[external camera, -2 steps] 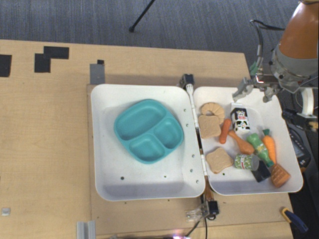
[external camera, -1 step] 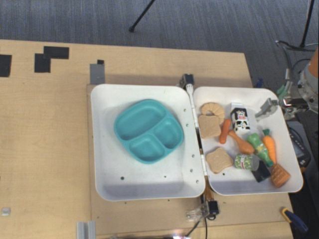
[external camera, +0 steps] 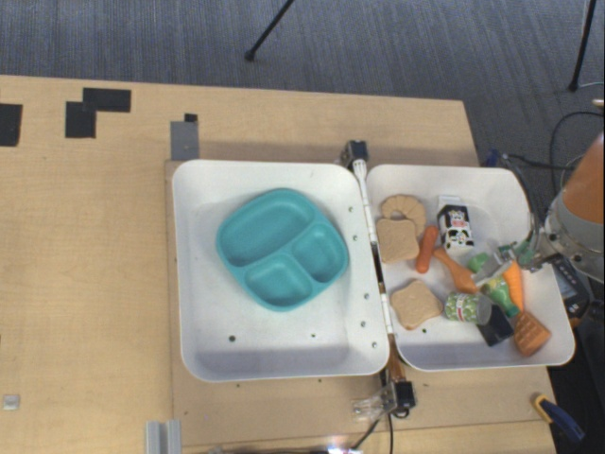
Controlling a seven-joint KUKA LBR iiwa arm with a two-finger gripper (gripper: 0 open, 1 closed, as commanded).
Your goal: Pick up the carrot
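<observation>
Two white bins sat side by side on the table. The left bin carried one teal divided plate. The right bin was crowded — three bread slices, one small cow-print carton, and two carrots, one mid-bin, another by the right wall. The hand hung over that second carrot — its grip could not be made out.

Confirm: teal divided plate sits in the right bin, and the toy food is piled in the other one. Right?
Not quite. The camera view shows the teal divided plate in the left bin, not the right. The toy food, including the carrot and the bread slices, is piled in the other one, the right bin, as you said.
</observation>
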